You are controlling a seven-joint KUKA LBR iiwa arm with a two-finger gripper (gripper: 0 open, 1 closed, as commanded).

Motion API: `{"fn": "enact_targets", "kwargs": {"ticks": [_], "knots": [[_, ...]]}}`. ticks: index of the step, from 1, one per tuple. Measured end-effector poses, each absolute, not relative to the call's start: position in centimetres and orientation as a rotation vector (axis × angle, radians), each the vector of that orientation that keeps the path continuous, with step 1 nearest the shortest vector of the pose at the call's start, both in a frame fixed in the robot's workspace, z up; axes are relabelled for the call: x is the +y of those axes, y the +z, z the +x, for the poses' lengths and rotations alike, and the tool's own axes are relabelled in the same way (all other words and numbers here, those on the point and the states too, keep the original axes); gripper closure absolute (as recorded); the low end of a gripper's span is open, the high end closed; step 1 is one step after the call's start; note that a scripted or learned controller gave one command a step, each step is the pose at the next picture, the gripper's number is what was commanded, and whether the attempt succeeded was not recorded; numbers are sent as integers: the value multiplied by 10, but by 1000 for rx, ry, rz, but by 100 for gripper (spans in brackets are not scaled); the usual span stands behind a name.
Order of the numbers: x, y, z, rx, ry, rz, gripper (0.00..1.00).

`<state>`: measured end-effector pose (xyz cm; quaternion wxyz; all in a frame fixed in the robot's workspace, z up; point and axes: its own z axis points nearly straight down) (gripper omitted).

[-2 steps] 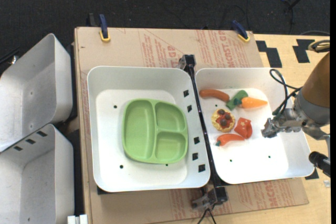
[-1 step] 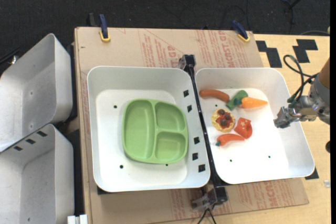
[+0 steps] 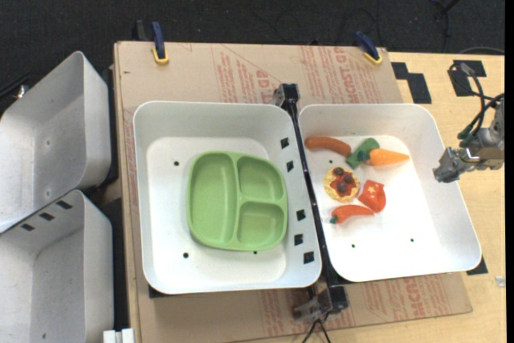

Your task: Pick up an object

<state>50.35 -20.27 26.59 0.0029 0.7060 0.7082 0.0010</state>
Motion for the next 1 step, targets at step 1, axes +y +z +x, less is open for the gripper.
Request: {"fn": "enact_targets", "kwargs": {"ticks": [1], "knots": [[-156,252,514,2229,1,2214,100]]}}
